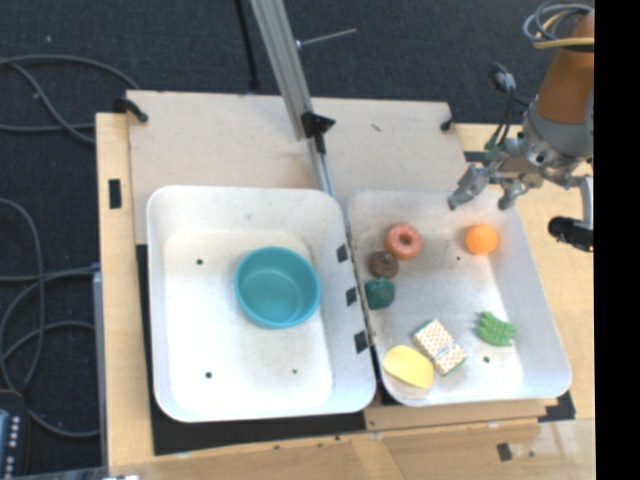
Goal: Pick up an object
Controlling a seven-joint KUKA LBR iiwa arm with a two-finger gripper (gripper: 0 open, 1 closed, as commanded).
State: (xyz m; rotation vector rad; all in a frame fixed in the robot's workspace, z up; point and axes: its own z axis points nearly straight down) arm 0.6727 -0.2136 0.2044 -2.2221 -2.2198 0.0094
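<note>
- The gripper [487,190] hangs over the far edge of the right bin [530,368], at the upper right of the view, below the arm's orange band.
- Its two fingers are spread apart with nothing between them; one fingertip [462,194] points down-left, the other sits to its right.
- An orange ball [481,239] lies in the right bin just below the gripper, apart from it.
- A pink ring [404,240] rests to the left of the ball, with a small brown ring-shaped piece [383,263] touching or just beside its lower left.
- A dark teal block [379,293] lies just under the brown piece, near the bin's left wall.
- A patterned box [439,345] sits tilted toward the near side of the bin, touching a yellow oval object [408,366] at its lower left.
- A green leafy toy [494,329] lies to the right of the box, apart from it.
- The left bin [180,268] holds a blue bowl [277,286], upright, near its middle.
- Both bins sit side by side on the tabletop [220,138], and a slanted metal rail [285,53] rises from between them.
</note>
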